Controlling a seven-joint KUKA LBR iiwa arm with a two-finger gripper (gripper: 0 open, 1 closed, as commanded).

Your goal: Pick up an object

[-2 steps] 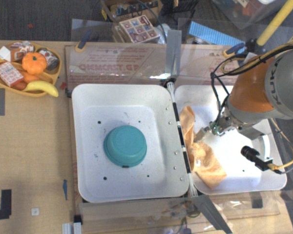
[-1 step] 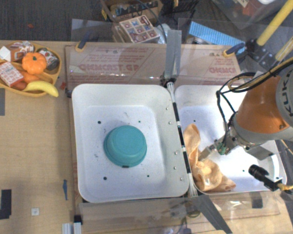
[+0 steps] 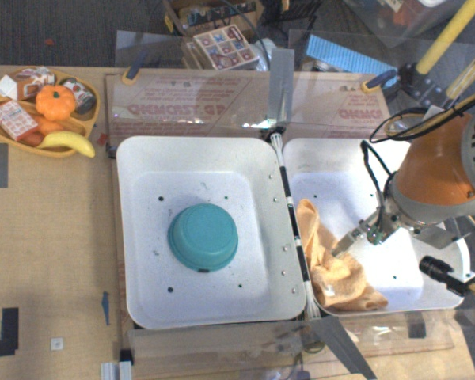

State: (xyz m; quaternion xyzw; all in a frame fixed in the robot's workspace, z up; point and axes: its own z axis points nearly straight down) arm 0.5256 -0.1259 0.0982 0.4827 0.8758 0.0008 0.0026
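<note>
Crumpled orange-yellow cloth [image 3: 332, 264] lies in the right-hand white bin [image 3: 396, 172], bunched against that bin's left wall and trailing down toward its near-left corner. It is taken to be the object aimed at, since the two-finger gripper [image 3: 350, 242] is poised just beside its right edge, angled down and leftward toward the folds. Whether the fingers are spread or pressed together cannot be told; they appear as one thin dark tip, and no fabric is seen between them, so nothing can be said to be held.

The grey arm with its orange band [image 3: 437, 172] reaches in from the right, its wrist above the middle of the right bin, with black cables looping over it.

For the step in hand to be done well, a raised fold of the cloth should be chosen rather than a flat patch, and the approach should be kept clear of the bin wall on the left, against which the cloth is pressed. Soft fabric is judged likely to slip from a shallow pinch, so a deep bite on a thick ridge would be preferred before any lift.

In the left-hand white bin [image 3: 142, 172] a round teal bowl [image 3: 203, 237], turned upside down, rests near the centre, well apart from the gripper. At the far left of the bench a yellow dish of toy food [image 3: 41, 113] stands outside both bins.
</note>
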